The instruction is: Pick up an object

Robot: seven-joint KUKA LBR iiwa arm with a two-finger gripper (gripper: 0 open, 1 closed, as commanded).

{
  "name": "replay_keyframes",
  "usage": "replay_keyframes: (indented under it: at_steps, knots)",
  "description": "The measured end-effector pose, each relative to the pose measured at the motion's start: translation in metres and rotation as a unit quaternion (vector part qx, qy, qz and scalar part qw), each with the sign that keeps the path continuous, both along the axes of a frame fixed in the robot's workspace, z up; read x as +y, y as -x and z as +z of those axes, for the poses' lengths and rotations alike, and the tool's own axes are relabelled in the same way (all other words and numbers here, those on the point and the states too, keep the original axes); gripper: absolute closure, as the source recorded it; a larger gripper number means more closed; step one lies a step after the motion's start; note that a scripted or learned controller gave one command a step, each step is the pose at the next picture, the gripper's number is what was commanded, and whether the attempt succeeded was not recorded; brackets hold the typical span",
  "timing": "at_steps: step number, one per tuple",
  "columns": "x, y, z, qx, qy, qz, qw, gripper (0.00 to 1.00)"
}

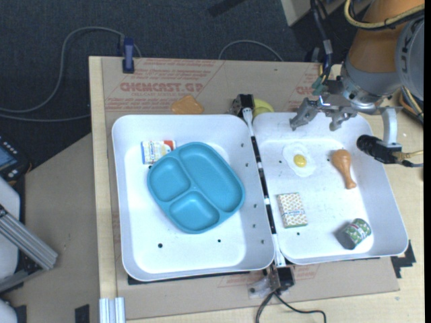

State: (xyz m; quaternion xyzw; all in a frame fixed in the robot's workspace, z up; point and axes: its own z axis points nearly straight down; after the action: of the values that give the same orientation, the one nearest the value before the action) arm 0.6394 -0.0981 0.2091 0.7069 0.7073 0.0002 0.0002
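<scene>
Claw (324, 113): hangs over the far edge of the right bin, both fingers spread apart with nothing between them.
Arm (377, 46): grey with an orange band, reaching in from the upper right, its wrist just above the claw.
Right bin (377, 244): shallow and white, holding four loose things (all well spaced from one another).
Toy fried egg (300, 160): white with a yellow yolk, lying flat near the bin's far-left part, just below the claw and apart from it.
Toy chicken drumstick (344, 167): tan-orange, lying to the right of the egg, its thin end pointing toward the near side.
Small patterned box (291, 209): flat on the bin floor near the left wall, nearer the camera than the egg.
Small green can (353, 233): on its side in the near-right corner of the bin.
Left bin (135, 247): white, touching the right bin along the middle seam.
Blue divided plate (195, 186): three compartments, resting in the middle of the left bin.
Small carton (156, 149): white with red and yellow print, at the far-left edge of the plate, partly tucked under its rim.
Worktop (175, 79): a printed brown board under both bins; an orange piece (186, 105) and a yellow object (261, 106) lie on it behind the bins.
</scene>
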Motion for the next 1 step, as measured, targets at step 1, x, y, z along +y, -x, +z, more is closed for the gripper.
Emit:
replay_keyframes:
  at_steps: [1]
  knots:
    - [0.0142, -0.0163, -0.0258, 0.000, 0.0002, 0.001, 1.0000, 0.00]
